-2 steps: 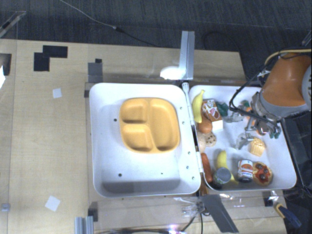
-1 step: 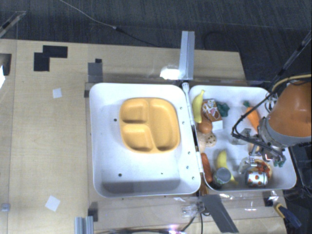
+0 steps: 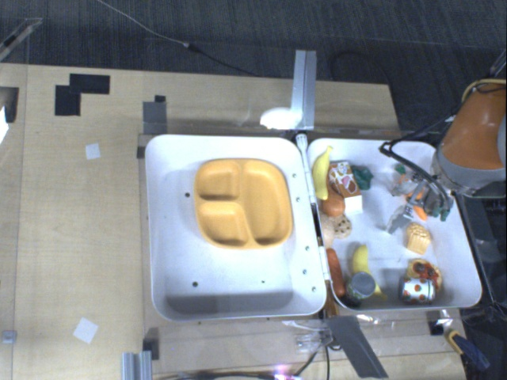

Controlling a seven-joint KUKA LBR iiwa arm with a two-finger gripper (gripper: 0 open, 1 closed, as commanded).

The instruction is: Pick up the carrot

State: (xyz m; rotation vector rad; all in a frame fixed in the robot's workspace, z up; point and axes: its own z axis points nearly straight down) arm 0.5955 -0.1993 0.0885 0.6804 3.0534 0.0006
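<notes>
The hand (image 3: 418, 203) hangs at the right bin's (image 3: 463, 279) three o'clock side, clamped on the carrot (image 3: 419, 210). A yellow tray (image 3: 242, 203) sits in the left bin (image 3: 170, 236).

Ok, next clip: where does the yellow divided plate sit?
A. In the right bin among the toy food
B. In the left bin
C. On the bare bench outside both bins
B. The yellow divided plate lies inside the left bin, while the toy food is in the right bin.
</notes>
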